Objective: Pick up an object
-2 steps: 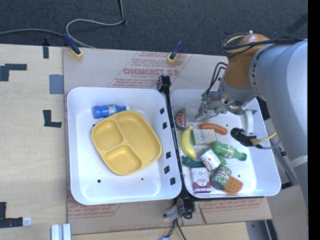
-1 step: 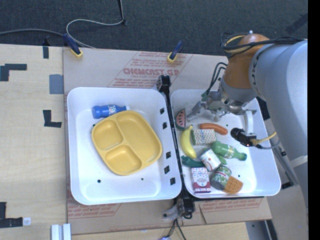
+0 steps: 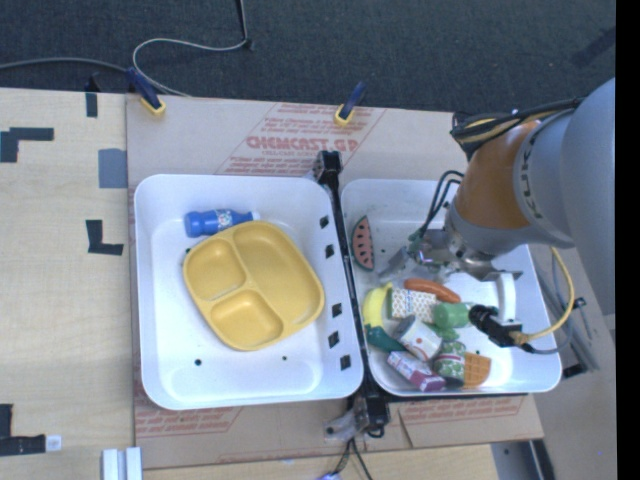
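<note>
Right bin (image 3: 545, 373) crowded with toys (image 3: 425, 328); tool (image 3: 432, 253) above, grip state unclear.

Bright, even overhead light, soft shadows (faint glare on the white bins (image 3: 150, 298)), slightly soft focus.

Two bins side by side mid-frame. Left bin (image 3: 160, 298): divided tray (image 3: 252, 283) at centre, bottle (image 3: 215, 221) just above it at upper left. Right bin (image 3: 540, 368): toy food pile (image 3: 425, 333) at lower centre, watermelon slice (image 3: 362, 243) near the left wall. Arm (image 3: 520, 183) overhangs the right bin's upper right.
</note>
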Motion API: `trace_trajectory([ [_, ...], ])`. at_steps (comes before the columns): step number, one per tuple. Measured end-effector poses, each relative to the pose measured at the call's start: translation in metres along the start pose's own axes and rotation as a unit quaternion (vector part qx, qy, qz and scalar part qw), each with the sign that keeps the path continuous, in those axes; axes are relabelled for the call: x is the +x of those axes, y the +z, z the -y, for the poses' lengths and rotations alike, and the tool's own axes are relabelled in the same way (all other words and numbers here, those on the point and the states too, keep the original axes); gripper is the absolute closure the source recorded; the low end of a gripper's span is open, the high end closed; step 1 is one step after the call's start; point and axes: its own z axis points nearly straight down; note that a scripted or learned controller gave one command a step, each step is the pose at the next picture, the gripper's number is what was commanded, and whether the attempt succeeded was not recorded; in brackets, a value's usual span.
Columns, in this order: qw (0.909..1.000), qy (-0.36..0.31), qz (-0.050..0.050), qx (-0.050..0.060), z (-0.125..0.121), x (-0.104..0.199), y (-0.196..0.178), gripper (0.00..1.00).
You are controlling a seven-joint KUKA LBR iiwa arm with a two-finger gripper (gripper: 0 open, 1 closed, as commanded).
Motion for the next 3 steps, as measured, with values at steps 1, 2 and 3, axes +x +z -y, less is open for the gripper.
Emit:
trace_trajectory([
  [1, 1.0, 0.0, 0.0, -0.001, -0.046, 0.006, 0.0, 0.0],
  [2, 1.0, 0.0, 0.0, 0.0, 0.003, 0.022, 0.0, 0.0],
  [3, 1.0, 0.0, 0.0, -0.001, 0.002, 0.022, -0.01, 1.0],
])
